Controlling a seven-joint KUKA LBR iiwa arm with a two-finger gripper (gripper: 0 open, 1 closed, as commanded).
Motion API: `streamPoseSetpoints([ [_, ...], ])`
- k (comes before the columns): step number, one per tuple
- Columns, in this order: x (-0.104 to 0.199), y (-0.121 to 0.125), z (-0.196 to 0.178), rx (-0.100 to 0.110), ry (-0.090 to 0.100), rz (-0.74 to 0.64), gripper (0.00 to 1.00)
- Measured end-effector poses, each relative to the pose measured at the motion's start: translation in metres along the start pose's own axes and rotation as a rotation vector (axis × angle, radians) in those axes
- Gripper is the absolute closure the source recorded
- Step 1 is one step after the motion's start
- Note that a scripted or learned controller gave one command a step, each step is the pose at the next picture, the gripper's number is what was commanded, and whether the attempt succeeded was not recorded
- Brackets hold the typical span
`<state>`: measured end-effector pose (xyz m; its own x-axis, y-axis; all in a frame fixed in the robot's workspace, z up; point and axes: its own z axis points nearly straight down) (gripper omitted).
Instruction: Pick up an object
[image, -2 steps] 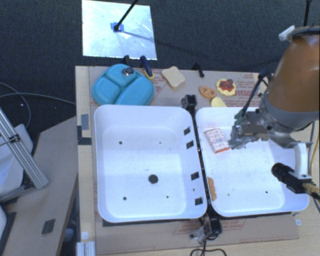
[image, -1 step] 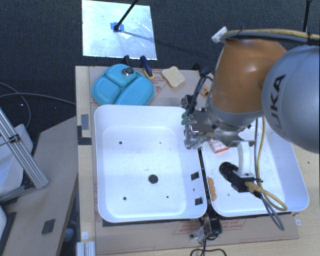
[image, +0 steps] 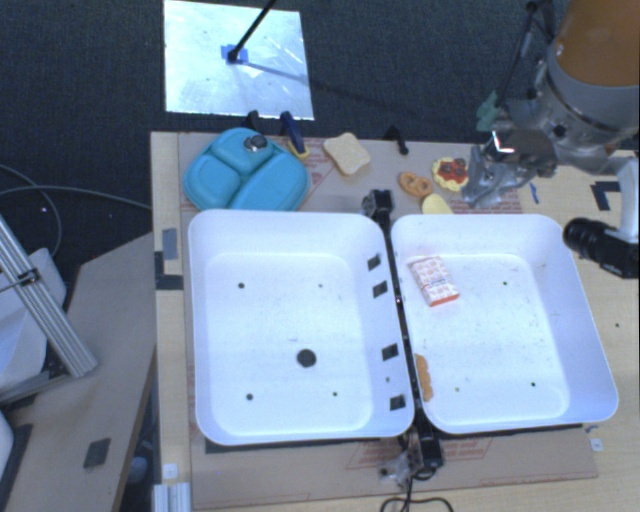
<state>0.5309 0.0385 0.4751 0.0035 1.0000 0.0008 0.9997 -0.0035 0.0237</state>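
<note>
A small white and red packet (image: 433, 280) lies flat in the right bin (image: 560, 400), near its back left corner. A brown, cookie-like piece (image: 423, 377) rests against that bin's left wall. In the left bin (image: 215, 400) sits a small dark disc (image: 306, 358). My gripper (image: 489, 183) hangs over the bench just behind the right bin's back rim, to the right of and beyond the packet. I see nothing held in it.
Behind the bins lie a blue divided plate (image: 246, 172), a toast slice (image: 347, 153), a pretzel (image: 414, 184), a small pizza piece (image: 451, 172) and a yellow piece (image: 436, 205). A shiny metal sheet (image: 236, 60) lies on the floor beyond the bench.
</note>
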Motion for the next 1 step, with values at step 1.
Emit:
streamPoseSetpoints([
  [1,0.0977,0.0071,0.1445,0.034,0.000,-0.015,1.00],
])
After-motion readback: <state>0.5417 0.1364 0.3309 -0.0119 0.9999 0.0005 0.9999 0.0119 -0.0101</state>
